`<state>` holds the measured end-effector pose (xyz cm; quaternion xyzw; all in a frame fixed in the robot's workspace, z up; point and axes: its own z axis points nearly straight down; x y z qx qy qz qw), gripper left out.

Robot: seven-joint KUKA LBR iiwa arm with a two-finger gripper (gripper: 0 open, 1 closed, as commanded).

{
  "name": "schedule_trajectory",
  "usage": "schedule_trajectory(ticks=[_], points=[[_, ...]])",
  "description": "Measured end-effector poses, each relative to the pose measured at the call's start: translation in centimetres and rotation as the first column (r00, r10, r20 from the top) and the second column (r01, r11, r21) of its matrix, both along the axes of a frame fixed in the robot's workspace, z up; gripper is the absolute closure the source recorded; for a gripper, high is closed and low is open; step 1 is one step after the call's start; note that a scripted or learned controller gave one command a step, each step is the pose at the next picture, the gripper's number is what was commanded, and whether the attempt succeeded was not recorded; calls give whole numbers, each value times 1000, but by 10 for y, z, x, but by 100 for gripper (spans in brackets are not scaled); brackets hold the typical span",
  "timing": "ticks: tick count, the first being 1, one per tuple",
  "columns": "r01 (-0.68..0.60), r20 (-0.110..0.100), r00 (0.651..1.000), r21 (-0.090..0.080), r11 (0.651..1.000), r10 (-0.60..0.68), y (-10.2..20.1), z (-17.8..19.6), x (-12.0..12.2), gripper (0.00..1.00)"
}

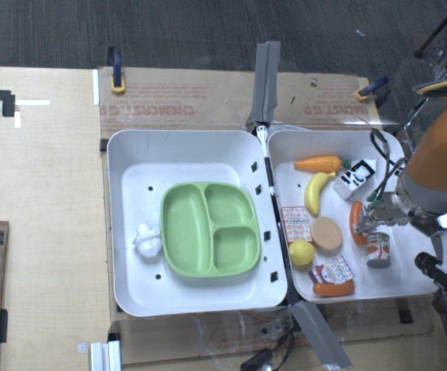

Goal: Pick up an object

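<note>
The right bin [409, 284] holds an orange carrot [317, 163], a yellow banana [314, 192], a black-and-white box [356, 175], a round tan disc [326, 234], a lemon [301, 252], a red sausage [355, 222] and a small can [377, 250]. A second sausage [333, 288] lies at the bin's front under a small printed packet [334, 270]. My gripper [373, 216] hangs low over the right side of this bin, just above the can and next to the red sausage. I see nothing lifted off the bin floor.
The left bin [123, 207] holds a green divided tray [209, 229] and a crumpled white object [148, 241]. A printed card [295, 222] lies by the wall between the two bins. Clamps sit on the cardboard behind the bins. The arm's cables hang over the right bin's far corner.
</note>
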<state>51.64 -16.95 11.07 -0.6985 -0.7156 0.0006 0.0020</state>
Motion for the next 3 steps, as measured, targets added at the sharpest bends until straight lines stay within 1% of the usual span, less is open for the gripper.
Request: schedule_trajectory(ticks=[1, 2, 3], points=[[0, 0, 1000, 0, 1000, 0, 0, 0, 0, 0], [3, 0, 1000, 0, 1000, -3, -19, -21, -11, 0], [6, -1, 1000, 1, 1000, -6, -19, -13, -10, 100]])
